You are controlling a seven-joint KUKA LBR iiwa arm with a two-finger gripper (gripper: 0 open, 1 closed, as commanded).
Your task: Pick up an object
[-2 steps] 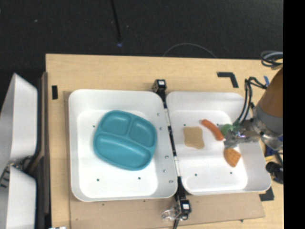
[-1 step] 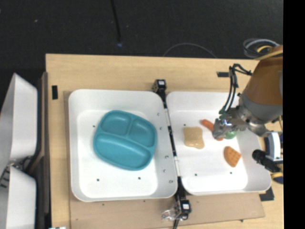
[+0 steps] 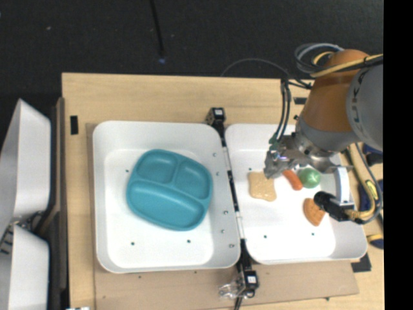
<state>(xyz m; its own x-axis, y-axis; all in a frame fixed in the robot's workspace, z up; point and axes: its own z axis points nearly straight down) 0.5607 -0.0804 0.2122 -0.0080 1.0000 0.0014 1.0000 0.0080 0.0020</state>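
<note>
My gripper point(image 3: 279, 165) hangs low over the right bin point(image 3: 284, 241), near its middle. Just below and left of it lies a tan, flat piece point(image 3: 262, 187), close to the fingertips. A small orange-red stick point(image 3: 293, 180) and a green ball point(image 3: 310, 177) lie right beside the gripper, partly under the wrist. An orange lump point(image 3: 314, 213) sits further toward the bin's right side. The wrist hides the fingers.
The left bin point(image 3: 116, 244) holds a teal divided plate point(image 3: 169, 189). A black clip point(image 3: 215, 115) sits at the top of the seam between the bins. Cables and a black part point(image 3: 335, 206) hang at the right bin's right side.
</note>
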